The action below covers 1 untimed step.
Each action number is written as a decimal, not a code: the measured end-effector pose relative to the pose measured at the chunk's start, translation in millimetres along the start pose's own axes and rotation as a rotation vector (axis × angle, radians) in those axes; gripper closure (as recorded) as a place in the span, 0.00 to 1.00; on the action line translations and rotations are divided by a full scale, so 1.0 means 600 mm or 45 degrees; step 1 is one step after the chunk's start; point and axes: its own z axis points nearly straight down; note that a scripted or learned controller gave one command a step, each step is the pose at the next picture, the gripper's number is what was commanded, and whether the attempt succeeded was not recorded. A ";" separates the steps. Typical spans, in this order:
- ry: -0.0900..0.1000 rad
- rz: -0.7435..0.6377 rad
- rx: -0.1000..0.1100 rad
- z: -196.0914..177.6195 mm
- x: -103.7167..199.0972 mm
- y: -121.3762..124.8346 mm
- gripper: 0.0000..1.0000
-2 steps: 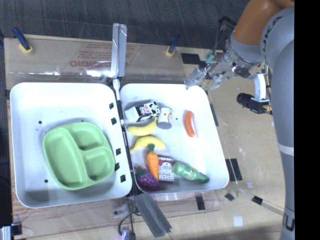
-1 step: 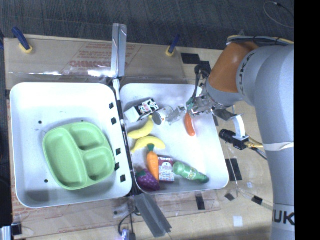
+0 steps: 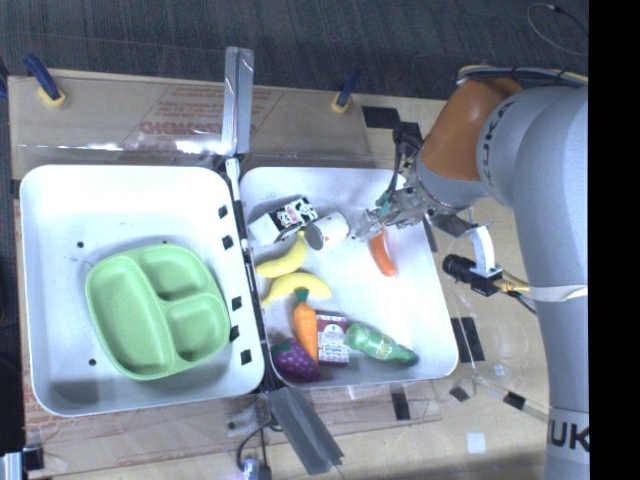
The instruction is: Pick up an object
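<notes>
Wooden bench (image 3: 90,118) carries two white bins. Pincer (image 3: 383,218) hangs at the right bin's (image 3: 440,318) far right; its opening cannot be told. Orange carrot (image 3: 382,254) lies just below it, bare floor around.

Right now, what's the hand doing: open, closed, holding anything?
Hand: over the right bin, just above the orange sausage-shaped toy; open or closed cannot be told, and no grasp is visible.

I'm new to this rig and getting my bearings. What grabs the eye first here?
The big green divided plate lies alone in the left bin. The right bin holds bright toy food: bananas, a carrot, grapes. The gripper hovers at its upper right, above an orange piece.
</notes>
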 end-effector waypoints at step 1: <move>0.000 -0.001 0.000 0.000 0.000 0.000 0.00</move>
